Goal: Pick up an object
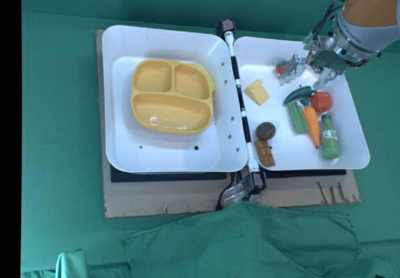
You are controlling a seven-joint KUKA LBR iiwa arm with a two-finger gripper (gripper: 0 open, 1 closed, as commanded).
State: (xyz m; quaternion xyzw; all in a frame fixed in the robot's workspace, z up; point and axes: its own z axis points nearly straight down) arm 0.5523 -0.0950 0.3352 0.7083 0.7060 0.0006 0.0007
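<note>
Yellow tray (172, 105) in left bin (125, 145) — toy food (310, 122) in right bin (353, 145)

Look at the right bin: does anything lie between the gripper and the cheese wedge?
Nothing visible does. The gripper hangs over the right bin's far side; the cheese wedge lies apart towards the divider, with bare white floor between. A small red piece sits beside the gripper, off that line.

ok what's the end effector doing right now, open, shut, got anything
End effector: poised above the back of the right shallow white bin, near a small red item; whether it is open, shut or gripping anything cannot be told.
</note>
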